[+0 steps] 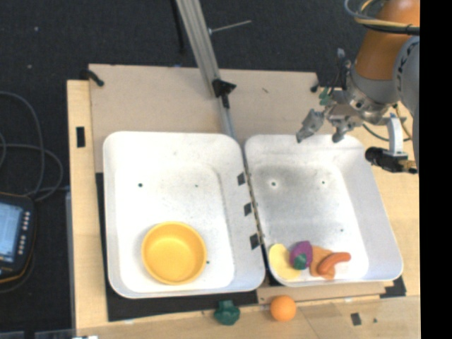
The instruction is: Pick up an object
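Your pincer [323, 130] hangs with its two fingers spread apart and nothing between them, above the far edge of the right bin [367, 189]. Working from the near edge of the bench [81, 189] outward, you have a small orange ball [282, 308] and a dark green piece [227, 313] lying on the wood just in front of the bins, outside both. Inside the left bin [127, 161], a yellow bowl [174, 252] sits upright in the near part. Look to the near corner of the right bin for the things to pick: a pale yellow piece [277, 258], a purple piece [301, 250] with a green bit against it, and an orange-red sausage-shaped piece [332, 261], all huddled touching one another against the bin's near wall. Farther back, your arm [385, 41] comes in from the right, its orange band above the wrist, the wrist tilted down toward the bin's far rim, well apart from that cluster.
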You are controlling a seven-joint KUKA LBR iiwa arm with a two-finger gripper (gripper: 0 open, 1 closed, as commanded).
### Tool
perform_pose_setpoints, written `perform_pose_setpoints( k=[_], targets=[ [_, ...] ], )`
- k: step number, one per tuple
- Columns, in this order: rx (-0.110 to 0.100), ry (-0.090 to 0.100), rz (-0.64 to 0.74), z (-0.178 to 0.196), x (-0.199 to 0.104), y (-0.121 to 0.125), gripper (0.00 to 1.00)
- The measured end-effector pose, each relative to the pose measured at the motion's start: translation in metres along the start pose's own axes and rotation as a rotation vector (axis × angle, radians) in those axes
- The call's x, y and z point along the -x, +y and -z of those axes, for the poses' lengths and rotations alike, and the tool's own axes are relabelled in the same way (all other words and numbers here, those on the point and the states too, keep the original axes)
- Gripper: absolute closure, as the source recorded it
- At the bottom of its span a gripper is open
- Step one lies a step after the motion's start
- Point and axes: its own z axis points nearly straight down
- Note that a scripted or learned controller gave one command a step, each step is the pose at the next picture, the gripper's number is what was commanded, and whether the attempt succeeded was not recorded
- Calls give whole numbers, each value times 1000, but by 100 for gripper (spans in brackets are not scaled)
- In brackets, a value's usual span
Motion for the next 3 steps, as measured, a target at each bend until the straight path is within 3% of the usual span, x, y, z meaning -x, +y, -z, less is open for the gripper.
perform_pose_setpoints(
  k=[1, 3],
  targets=[
    [-1, -1, 0, 0, 0, 0, 0],
    [-5, 0, -4, -112, 11, 1, 0]
  ],
)
